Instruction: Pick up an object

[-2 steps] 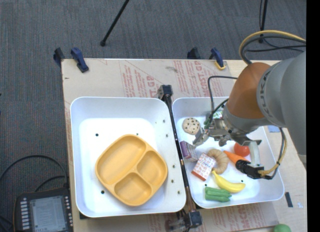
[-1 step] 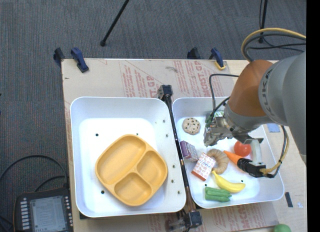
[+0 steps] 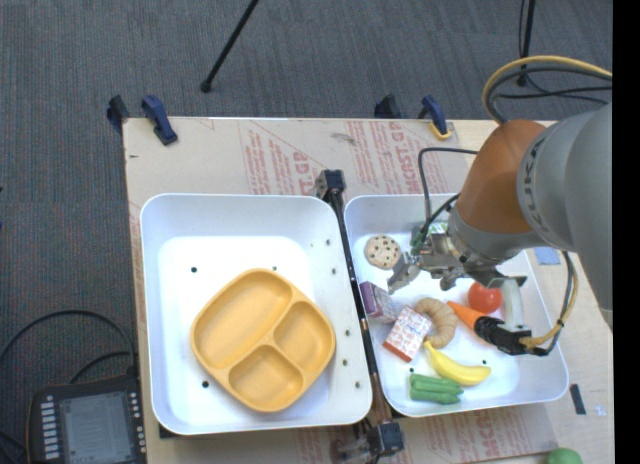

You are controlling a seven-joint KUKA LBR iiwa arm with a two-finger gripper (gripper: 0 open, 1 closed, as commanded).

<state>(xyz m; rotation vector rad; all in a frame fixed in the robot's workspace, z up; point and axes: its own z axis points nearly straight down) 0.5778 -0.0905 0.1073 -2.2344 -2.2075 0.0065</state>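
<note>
Nearest, beans (image 3: 435, 388) and banana (image 3: 458, 368) are seen by the right bin's (image 3: 545, 384) front wall; behind them a packet (image 3: 407, 334) and croissant (image 3: 437, 317). Above these the gripper (image 3: 424, 270) hangs, nothing btwn its fingers, opening can't be told. Croissant lies just below it toward the camera, long axis approx. across the bin; cookie (image 3: 381, 250) sits just left.

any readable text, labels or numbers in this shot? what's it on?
Nothing reads cleanly.
Red lettering printed on the bench board, behind the two bins: upside down from this camera and too blurred to quote.
Red-and-white packet in the right bin: printed pattern, no legible words.
Pendant screen at bottom left: too small to read.
</note>
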